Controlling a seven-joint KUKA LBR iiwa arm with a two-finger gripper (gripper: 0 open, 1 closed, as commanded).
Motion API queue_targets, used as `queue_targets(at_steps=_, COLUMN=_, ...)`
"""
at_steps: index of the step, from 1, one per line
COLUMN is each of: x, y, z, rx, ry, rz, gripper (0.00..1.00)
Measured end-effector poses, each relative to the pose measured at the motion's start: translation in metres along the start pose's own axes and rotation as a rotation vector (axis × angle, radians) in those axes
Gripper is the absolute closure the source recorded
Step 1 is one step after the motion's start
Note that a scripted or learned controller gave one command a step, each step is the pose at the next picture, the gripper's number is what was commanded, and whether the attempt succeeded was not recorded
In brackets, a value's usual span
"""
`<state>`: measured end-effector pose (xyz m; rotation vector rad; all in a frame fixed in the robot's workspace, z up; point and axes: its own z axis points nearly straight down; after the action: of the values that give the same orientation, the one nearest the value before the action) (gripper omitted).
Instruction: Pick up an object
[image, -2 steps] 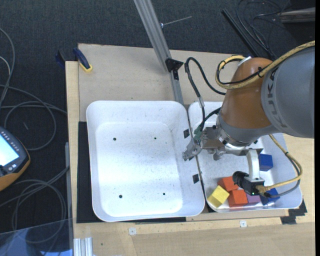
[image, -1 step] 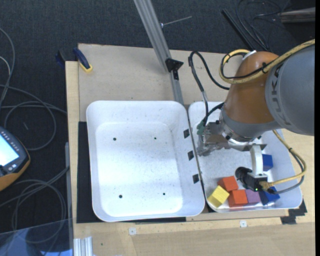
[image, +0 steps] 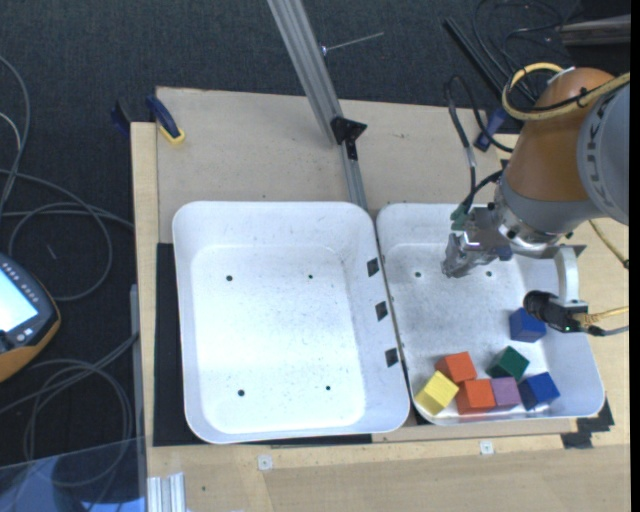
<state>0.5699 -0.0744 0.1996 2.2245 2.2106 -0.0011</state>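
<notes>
The pick appears not yet made. Every block visible lies loose on the floor of the right bin (image: 420, 300), and nothing shows between the fingers of the gripper (image: 460, 262), so as far as this view shows, choosing a block, closing on it and lifting it all remain to be done.

The blocks crowd the right bin's 5 o'clock corner. A yellow block (image: 436, 392) sits at the 7 o'clock end of the group, tight against the near rim. Just beside it, toward 2 o'clock, is an orange block (image: 460, 366), and a second orange block (image: 476, 396) lies directly below that one. A purple block (image: 505, 392) touches the second orange block on its 3 o'clock side, with a green block (image: 512, 361) just above it and a blue block (image: 540, 389) at the 3 o'clock end of the row. Another blue block (image: 526, 324) lies apart, toward 12 o'clock from the green one.

The gripper hangs over bare bin floor in the upper part of the right bin, well apart from the cluster, at about 11 o'clock from it. Its dark fingers point downward and look drawn close together, with nothing pinched between them; whether the tips touch the floor cannot be told. The left bin (image: 200, 240) holds no blocks.
</notes>
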Motion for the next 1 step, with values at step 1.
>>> queue_targets(at_steps=1, x=0.0952, y=-0.0749, z=-0.0003, rx=0.011, ry=0.01, rz=-0.014, gripper=1.0)
